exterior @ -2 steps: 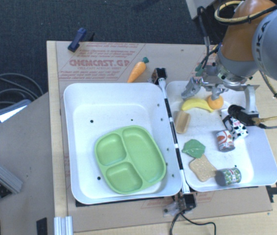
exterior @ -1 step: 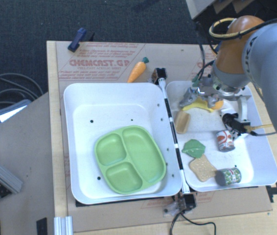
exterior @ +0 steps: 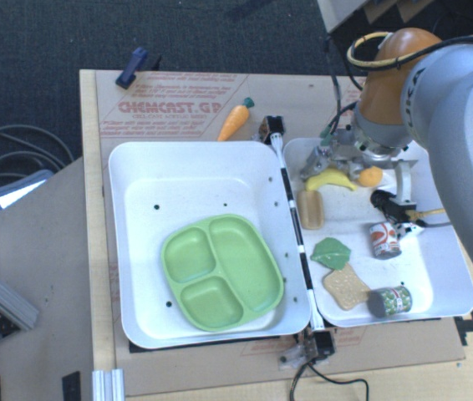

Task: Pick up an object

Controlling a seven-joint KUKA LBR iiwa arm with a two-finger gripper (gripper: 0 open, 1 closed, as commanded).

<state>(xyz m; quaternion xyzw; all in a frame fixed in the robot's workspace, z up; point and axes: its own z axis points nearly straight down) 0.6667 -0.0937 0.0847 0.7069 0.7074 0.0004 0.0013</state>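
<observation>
The arm (exterior: 437,82) reaches in over the right bin (exterior: 450,282), its orange band above the wrist, and the gripper (exterior: 341,159) hangs low at that bin's far end, right above the banana (exterior: 333,180). Whether the gripper is clenched or released cannot be told, and nothing can be made out in its grasp.

Taking the banana as the landmark: a small orange piece (exterior: 371,175) lies just to its right, near the wrist. A tan bread-like block (exterior: 310,210) sits just below it, against the bin's left wall. Farther toward the near end lie a green leaf-shaped piece (exterior: 331,252), then a cracker (exterior: 346,287), and a can (exterior: 389,301) lying on its side beside the cracker. A red and white can (exterior: 383,240) sits to the banana's lower right.

The left bin (exterior: 136,174) holds a green divided tray (exterior: 220,270). A carrot (exterior: 234,121) lies on the bench beyond both bins, up and left of the banana.
</observation>
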